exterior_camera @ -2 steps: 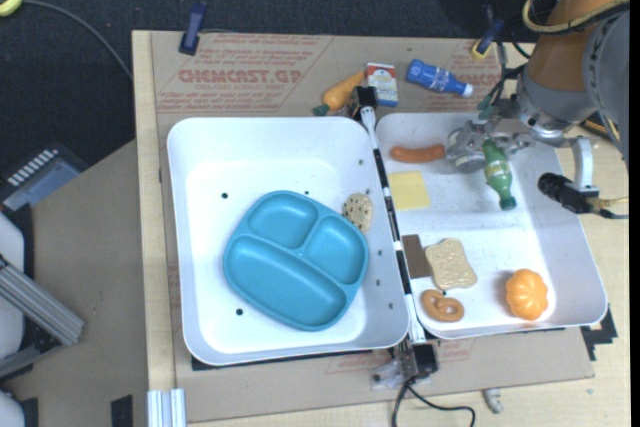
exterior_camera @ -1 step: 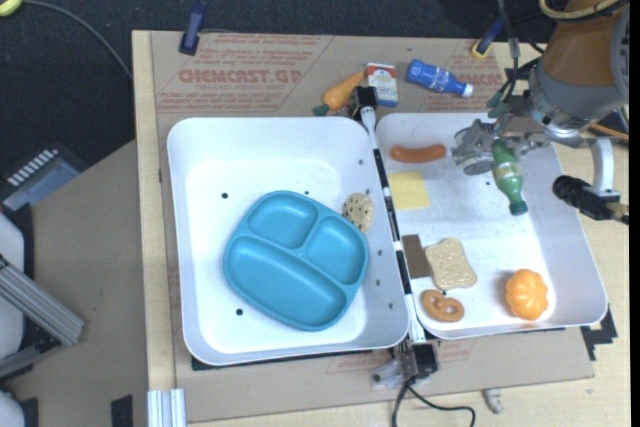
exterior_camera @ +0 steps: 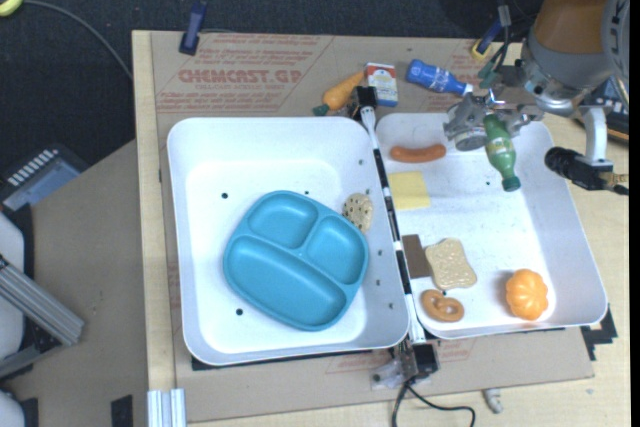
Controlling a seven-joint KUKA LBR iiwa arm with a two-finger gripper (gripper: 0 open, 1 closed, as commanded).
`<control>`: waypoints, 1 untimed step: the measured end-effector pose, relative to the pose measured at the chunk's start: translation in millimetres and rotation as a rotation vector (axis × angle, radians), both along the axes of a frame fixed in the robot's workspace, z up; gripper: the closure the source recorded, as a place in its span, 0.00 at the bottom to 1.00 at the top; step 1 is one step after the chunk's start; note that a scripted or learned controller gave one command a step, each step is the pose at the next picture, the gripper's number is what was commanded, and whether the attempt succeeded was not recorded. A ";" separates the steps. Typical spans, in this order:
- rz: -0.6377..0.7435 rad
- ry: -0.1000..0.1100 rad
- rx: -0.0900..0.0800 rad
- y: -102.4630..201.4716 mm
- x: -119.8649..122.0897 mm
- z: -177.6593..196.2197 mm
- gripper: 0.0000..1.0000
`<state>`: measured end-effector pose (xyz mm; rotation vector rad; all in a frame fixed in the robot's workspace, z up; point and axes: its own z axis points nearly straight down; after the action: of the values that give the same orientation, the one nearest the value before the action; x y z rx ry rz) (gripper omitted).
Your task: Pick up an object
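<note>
Tool (exterior_camera: 478,127) hovers over right bin's (exterior_camera: 570,245) far end, apparently pinching green bottle (exterior_camera: 500,151), which hangs tilted just below it. Judgement: grasp likely made, lift partway; clear raise remains. Sausage (exterior_camera: 417,153) lies near, left of tool.

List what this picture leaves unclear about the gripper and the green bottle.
- Gripper fingers: too small and blurred in the camera view to tell how they stand.
- Green bottle: its top end meets the gripper, hiding any grasp; whether it hangs or rests on the right bin is unclear.
- Arm: cut off by the top edge.
</note>
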<state>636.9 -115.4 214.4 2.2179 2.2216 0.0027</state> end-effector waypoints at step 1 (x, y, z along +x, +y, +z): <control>0.000 0.005 0.002 74.8 -22.3 -7.3 1.00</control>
<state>614.7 -40.6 207.1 2.2212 2.2255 0.0002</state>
